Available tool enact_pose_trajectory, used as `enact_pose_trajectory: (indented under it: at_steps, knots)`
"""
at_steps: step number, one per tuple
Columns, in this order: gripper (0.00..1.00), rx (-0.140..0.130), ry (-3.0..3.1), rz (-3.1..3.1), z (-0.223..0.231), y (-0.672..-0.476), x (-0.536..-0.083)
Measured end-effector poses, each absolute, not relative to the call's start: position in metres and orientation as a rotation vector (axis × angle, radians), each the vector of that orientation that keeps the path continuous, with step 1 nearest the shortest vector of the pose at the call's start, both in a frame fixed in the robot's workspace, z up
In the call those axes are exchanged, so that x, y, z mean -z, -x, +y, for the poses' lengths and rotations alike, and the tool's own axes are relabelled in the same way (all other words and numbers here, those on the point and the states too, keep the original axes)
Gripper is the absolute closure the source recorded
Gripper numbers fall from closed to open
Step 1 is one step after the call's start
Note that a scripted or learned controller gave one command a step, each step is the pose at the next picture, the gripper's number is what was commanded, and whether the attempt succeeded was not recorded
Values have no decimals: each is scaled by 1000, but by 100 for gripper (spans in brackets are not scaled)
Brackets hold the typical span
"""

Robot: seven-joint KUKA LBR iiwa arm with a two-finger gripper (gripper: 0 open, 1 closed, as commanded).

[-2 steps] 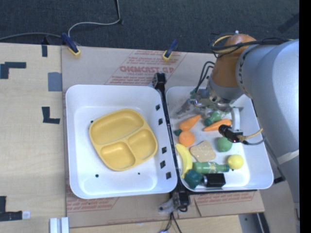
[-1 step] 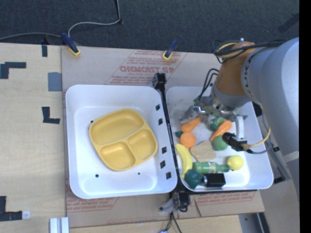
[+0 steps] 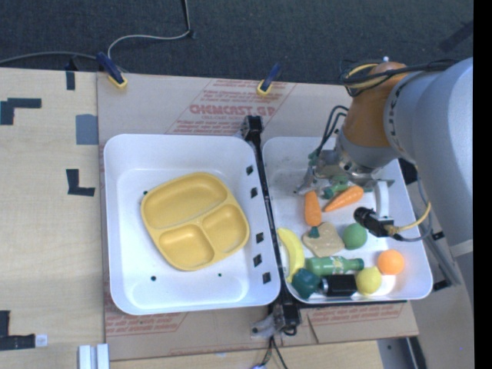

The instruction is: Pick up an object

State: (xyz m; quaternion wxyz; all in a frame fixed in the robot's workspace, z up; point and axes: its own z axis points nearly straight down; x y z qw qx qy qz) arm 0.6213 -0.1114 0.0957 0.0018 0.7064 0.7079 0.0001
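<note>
two carrots [image 3: 329, 203] lie just below the fingers [image 3: 326, 178].

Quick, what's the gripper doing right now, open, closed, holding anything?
Gripper: low in the right white bin, just above two orange carrots; grip state cannot be told.

We see a yellow divided plate [image 3: 195, 220] lying in the left white bin [image 3: 127, 283], tilted toward that bin's near right corner. Under both bins we find a cardboard sheet [image 3: 223, 110] with red lettering, held at the far edge of the surface [image 3: 38, 229] by two clamps [image 3: 112, 69]. Black tape marks [image 3: 78, 181] dot the surface's left side, and a thin cable [image 3: 146, 37] runs past its far edge.
</note>
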Motion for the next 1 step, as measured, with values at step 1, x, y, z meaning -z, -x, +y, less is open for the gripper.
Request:
enact_pose_trajectory:
  at_steps: [1]
  knots:
    - [100,-1,-2219,2224,-48,-621,-184]
